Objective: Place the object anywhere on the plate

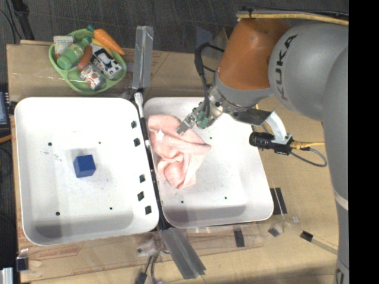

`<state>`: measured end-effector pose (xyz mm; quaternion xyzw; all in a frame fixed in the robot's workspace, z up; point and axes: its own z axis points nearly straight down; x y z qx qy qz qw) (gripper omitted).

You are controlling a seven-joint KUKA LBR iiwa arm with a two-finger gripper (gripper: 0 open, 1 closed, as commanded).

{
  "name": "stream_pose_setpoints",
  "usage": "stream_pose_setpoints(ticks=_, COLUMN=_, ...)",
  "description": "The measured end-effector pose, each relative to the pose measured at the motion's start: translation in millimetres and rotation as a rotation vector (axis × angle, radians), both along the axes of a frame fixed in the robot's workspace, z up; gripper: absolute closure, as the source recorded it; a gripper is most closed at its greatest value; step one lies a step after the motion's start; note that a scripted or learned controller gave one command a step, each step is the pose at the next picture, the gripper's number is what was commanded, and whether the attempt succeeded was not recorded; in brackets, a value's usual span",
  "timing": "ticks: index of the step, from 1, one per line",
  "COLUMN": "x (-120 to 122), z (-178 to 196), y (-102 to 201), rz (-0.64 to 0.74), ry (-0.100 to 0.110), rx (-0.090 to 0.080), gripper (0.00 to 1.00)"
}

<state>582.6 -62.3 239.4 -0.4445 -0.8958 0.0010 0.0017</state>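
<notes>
Closest to the camera, the grey arm (308,58) with its orange band is seen reaching in from the right over the right bin (249,182). A crumpled pink cloth (176,149) is spread across the left half of that bin, against the wall shared with the left bin (35,158). The gripper (194,123) is tilted down toward the cloth's upper right edge, where its tip meets or nearly meets the fabric; whether the jaws are wide, narrow or closed on the cloth cannot be told, since the wrist hides them. A small blue cube (84,165) is set on the floor of the left bin, well apart from the cloth and gripper. Beyond the bins, at the bench's far left corner, a green bowl (65,76) is filled with toy food, including an orange carrot (108,39).
</notes>
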Motion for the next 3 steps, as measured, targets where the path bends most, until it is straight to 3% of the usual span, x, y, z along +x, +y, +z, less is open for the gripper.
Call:
stream_pose_setpoints(ticks=2, x=-12.0, z=0.6, y=96.5, rz=0.808, ry=-0.002, rx=0.001, gripper=1.0)
stream_pose_setpoints(ticks=3, x=-15.9, z=1.1, y=150.7, rz=0.93, ry=-0.004, rx=0.001, gripper=1.0)
